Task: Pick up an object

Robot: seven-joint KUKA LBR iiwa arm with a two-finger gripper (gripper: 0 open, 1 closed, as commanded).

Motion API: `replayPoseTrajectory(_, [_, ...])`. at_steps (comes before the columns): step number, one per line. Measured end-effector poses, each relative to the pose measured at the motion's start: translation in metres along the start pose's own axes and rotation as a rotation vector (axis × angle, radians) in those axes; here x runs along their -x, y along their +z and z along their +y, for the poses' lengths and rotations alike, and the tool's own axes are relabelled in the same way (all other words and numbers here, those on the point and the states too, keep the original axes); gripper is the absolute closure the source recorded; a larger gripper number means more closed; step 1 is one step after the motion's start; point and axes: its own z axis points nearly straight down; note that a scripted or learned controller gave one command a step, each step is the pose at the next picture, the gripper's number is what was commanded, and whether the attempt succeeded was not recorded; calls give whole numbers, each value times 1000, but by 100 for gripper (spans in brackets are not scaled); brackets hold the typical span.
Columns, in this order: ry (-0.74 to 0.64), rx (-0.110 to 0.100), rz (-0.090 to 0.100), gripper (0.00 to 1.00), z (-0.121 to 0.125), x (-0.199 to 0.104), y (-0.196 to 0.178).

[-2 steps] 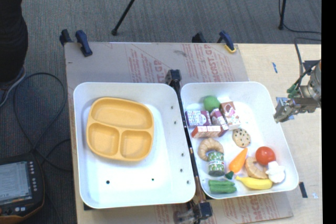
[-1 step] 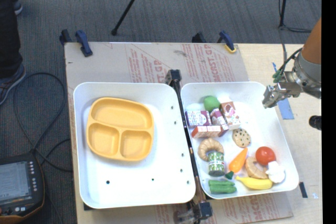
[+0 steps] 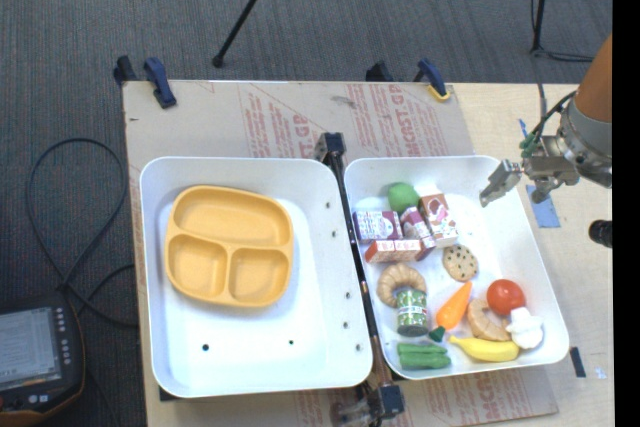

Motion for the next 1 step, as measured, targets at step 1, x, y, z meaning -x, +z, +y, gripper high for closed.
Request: replayPoseTrajectory(1, [2, -6, 10, 0, -76, 1, 137])
